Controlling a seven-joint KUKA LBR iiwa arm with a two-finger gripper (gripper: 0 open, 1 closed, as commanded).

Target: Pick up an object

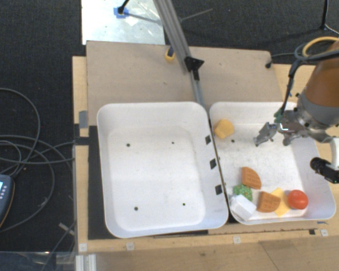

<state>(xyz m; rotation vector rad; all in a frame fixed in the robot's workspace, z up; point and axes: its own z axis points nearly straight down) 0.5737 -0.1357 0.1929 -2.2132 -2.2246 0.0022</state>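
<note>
Objects for picking, none yet chosen or lifted: all lie in the right bin (322,205). Left bin (152,168), largest item, holds none of them. My arm (327,89) reaches in from the right; my gripper (269,133) hangs over the upper middle of the right bin, nothing between my fingers, and whether they stand wide or narrow I cannot tell at this size. Contents, descending: orange wedge (251,178), long axis slanting from upper left to lower right; brown block (268,201); white block (243,207), at the near-left corner; yellow lump (224,129), by the upper-left wall, nearest my gripper; red ball (297,199), no axis; yellow slice (281,203); green piece (243,191). Progress, by my judgement: approach only; descent, closing and lifting remain.
</note>
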